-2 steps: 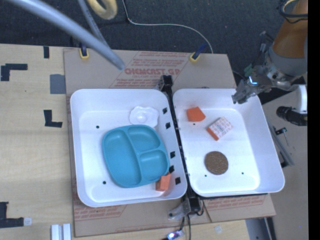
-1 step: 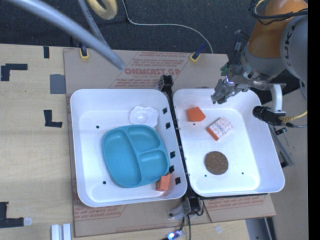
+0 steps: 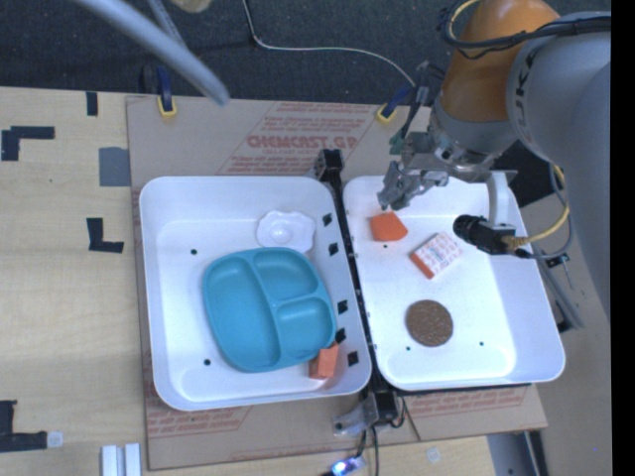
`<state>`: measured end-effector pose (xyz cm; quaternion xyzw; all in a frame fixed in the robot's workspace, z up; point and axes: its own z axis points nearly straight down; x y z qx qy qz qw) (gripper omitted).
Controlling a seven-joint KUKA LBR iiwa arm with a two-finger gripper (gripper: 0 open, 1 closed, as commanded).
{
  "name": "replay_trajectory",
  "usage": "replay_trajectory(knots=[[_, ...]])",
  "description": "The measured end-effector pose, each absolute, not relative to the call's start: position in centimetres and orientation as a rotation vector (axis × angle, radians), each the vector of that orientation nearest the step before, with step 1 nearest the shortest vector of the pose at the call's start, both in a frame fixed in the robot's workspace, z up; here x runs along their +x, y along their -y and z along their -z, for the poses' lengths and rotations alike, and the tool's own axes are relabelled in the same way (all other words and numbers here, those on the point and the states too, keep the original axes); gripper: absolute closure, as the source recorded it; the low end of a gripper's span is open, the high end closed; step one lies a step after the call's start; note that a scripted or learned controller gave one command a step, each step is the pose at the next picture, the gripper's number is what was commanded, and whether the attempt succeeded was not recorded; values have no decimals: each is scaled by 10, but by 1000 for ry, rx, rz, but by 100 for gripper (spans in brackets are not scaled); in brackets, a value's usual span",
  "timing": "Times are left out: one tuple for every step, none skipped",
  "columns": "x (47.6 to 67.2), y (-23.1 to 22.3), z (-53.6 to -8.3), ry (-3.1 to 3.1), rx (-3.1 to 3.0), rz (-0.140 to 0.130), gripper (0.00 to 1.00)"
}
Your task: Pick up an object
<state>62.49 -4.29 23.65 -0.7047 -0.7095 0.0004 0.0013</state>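
Two white bins stand side by side. In the right bin [image 3: 516, 365], an orange block [image 3: 388, 227] lies near the far left corner, a red-and-white packet [image 3: 437, 255] lies near the middle, and a brown disc [image 3: 430, 322] lies toward the near edge. The gripper [image 3: 397, 194] hangs just above the orange block; if it is open or closed, I cannot tell. The left bin [image 3: 164, 266] holds a blue divided plate [image 3: 268, 307], a small white piece [image 3: 284, 229] and a small orange piece [image 3: 323, 363].

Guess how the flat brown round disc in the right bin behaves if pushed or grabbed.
The flat brown round disc lies flat, so it would probably slide, not roll. Its low profile looks hard to pinch. The speckled surface suggests cork, likely light and stiff.
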Motion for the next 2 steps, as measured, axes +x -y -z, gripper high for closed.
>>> replay_trajectory(knots=[[627, -15, -243, 2229, -2212, 1, 100], [629, -59, -231, 2226, -2213, -3, 100]])
